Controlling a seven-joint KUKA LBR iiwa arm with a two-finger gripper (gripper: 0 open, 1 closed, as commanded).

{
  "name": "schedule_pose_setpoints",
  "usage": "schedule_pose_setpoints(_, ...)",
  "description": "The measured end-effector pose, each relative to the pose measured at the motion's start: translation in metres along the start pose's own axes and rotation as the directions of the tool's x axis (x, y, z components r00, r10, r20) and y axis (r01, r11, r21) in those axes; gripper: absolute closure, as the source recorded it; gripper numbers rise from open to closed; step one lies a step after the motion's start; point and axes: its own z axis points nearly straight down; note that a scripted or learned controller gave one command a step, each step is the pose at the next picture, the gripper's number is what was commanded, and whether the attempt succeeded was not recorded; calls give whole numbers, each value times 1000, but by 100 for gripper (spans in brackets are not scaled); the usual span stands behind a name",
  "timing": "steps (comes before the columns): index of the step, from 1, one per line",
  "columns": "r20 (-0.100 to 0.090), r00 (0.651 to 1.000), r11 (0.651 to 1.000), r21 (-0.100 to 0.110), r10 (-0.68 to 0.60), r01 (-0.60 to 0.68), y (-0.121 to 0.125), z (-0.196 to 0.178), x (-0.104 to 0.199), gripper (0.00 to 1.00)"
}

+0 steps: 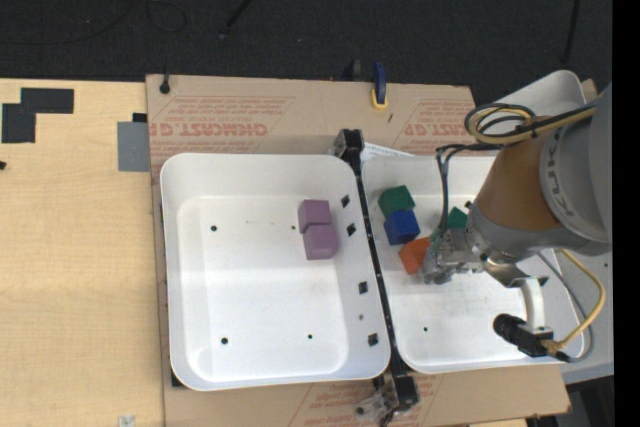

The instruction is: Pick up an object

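Camera view, looking down at a slant: we log two shallow white bins side by side on a cardboard sheet printed with red lettering (240,127), which lies on a pale wooden bench (70,245).

We see the left bin (190,315) holding a purple block (318,229), seemingly two stacked or joined cubes, a little right of the bin's centre and well apart from the walls.

We find the right bin (470,350) holding a cluster near its upper left. A green block (396,198) sits farthest back; a blue block (402,226) lies just in front of it, touching or nearly so. An orange block (413,256) sits just in front of the blue one. A small teal-green piece (457,216) shows beside the arm's wrist, partly hidden.

We note the arm (540,185) reaching in from the right, its orange band above the wrist. The gripper (436,267) hangs low over the right bin, immediately right of the orange block and touching or nearly touching it. We cannot tell how wide the pincer stands, nor whether anything sits in it; the metal wrist blocks that detail.

We also note a black divider strip (365,255) running between the two bins, and a blue clamp (379,83) at the cardboard's far edge.
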Motion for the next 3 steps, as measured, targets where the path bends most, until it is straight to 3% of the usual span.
schedule_pose_setpoints(1, 1, 1000, 1000, -5, 1, -1, 26, -12, 20, 100)
schedule_pose_setpoints(2, -2, 1000, 1000, 6, 4, -4, 31, -2, -2, 100)
schedule_pose_setpoints(3, 1, 1000, 1000, 10, 2, -2, 51, -42, -19, 100)
